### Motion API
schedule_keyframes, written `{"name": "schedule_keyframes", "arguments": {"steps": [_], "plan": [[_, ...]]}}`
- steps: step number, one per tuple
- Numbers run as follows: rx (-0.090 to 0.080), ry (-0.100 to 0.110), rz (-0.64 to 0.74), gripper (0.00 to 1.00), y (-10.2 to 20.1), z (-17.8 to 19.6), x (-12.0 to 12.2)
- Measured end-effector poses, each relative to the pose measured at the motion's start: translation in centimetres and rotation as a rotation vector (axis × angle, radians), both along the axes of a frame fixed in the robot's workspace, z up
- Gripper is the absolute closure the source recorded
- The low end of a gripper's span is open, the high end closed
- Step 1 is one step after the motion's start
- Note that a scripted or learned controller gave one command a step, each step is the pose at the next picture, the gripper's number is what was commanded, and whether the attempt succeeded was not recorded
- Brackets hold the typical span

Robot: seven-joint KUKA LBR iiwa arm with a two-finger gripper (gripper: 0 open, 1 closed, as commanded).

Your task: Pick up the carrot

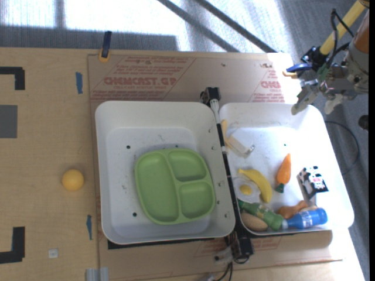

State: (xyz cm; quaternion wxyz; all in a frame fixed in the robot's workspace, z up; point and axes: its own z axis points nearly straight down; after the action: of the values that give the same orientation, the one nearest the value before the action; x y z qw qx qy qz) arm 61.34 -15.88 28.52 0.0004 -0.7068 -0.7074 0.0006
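Observation:
The carrot (284, 168) is orange with a small green end pointing toward the front. It lies in the right bin (266, 122), right of centre, with nothing on top of it. My gripper (314, 102) hangs above the bin's far right corner, well behind the carrot and a little to its right. Its fingers (299, 102) are spread apart and hold nothing.
Near the carrot lie a banana (258, 182), a fried egg toy (246, 188) and a black-and-white item (312, 180). A green bottle (265, 214) and a blue bottle (305, 218) lie along the front wall. The left bin holds a green divided plate (174, 185). An orange ball (72, 180) sits far left.

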Motion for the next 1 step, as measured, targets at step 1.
{"name": "schedule_keyframes", "arguments": {"steps": [1], "plan": [[0.004, 0.01, 0.191, 0.0, -0.51, -16.19, -4.85]]}}
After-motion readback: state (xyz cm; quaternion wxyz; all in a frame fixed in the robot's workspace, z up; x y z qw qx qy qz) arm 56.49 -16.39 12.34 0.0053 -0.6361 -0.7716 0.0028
